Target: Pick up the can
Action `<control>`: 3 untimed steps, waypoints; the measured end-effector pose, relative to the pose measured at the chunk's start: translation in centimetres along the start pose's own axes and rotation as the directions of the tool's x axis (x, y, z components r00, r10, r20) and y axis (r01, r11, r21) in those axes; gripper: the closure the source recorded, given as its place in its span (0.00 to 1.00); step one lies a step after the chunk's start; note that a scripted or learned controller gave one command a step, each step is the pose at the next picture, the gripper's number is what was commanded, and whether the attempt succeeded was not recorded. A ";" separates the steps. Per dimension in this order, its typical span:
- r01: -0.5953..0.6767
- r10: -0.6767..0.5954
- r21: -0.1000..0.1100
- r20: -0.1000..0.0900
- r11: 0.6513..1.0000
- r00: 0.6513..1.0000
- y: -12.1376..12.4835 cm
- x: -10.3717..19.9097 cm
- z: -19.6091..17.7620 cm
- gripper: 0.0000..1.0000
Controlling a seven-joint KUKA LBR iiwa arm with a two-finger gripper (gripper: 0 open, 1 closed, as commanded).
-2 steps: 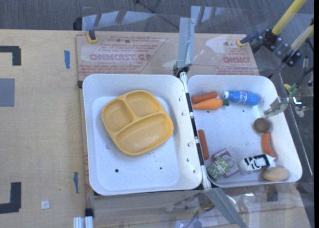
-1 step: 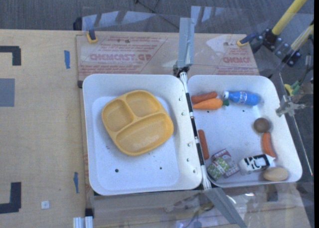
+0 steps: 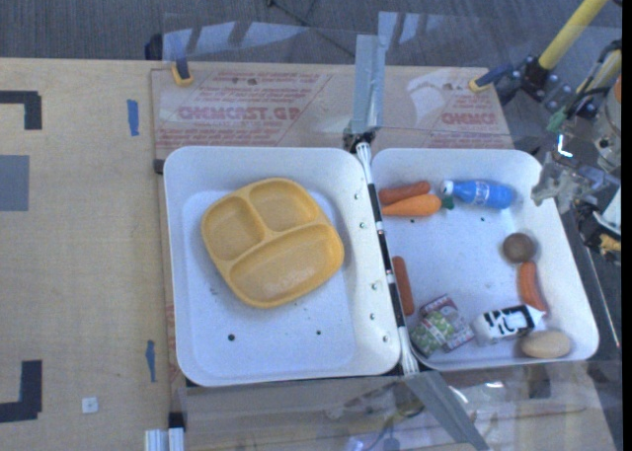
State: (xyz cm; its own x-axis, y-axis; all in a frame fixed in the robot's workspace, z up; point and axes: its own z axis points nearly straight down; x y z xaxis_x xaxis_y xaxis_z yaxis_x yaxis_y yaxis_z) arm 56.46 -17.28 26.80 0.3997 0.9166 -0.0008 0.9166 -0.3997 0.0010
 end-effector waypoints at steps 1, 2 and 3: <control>-0.159 0.159 0.000 0.000 0.987 0.987 3.7 4.2 0.8 1.00; -0.448 0.448 0.006 0.003 0.894 0.894 -3.0 9.6 5.2 1.00; -0.617 0.617 0.002 0.002 0.787 0.787 -4.7 17.6 -0.4 1.00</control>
State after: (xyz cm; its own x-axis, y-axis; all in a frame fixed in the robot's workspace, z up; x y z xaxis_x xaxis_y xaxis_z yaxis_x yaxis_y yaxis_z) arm 59.19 0.79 27.17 0.8799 0.4751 -0.0019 0.4751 -0.8799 -0.0009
